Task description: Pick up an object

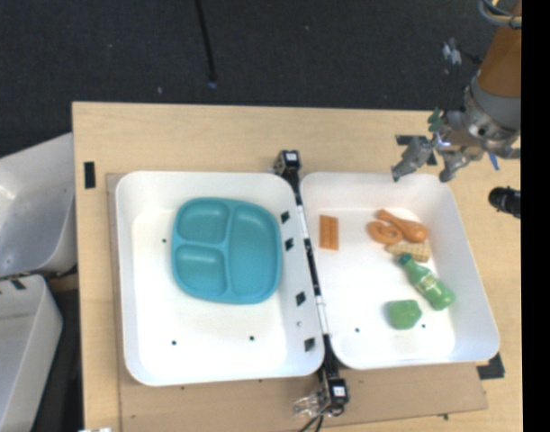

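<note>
Dark floor surrounds a pale wooden worktop [211,124] that carries two shallow white bins side by side. Off the worktop's left edge stand some white plastic containers [27,232]. The left bin [139,349] holds a teal divided plate [227,249], lying flat near the bin's middle and a little toward the far edge. In the right bin [365,340], an orange block [329,232] lies near the left wall, well apart from the other things. Toward the right wall an orange curved toy [398,229] lies in the far half; just beside it, nearer the front, a green bottle [427,280] lies on its side with its pale cap pointing to the far left. A green rounded piece [402,314] sits close to the bottle's base, toward the front edge. The hand [422,164] hangs over the far right corner of the right bin, above its rim, its two fingers spread apart with nothing between them. Grey arm and orange band [500,61] rise behind it at the worktop's far right corner.
</note>
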Robot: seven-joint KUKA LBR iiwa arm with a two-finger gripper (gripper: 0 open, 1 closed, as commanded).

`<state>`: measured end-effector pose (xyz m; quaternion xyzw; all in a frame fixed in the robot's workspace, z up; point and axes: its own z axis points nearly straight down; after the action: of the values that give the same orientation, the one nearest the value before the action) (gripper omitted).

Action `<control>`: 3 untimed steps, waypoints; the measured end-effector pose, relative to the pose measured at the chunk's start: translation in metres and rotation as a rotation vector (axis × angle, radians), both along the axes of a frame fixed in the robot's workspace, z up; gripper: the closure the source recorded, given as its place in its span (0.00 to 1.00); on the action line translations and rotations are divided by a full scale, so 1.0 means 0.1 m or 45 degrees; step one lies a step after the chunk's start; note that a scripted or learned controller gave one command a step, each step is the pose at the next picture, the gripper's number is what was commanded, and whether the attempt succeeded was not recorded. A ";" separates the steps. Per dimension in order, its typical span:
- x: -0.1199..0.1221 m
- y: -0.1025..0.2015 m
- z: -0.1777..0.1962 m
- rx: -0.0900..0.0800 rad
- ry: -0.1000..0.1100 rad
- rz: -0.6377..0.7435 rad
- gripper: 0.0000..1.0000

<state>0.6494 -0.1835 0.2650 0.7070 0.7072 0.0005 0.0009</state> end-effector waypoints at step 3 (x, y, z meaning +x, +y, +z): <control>-0.13 0.02 -1.46 -0.002 0.005 0.003 0.00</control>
<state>0.6363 -0.1813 0.1189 0.7062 0.7080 -0.0015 0.0000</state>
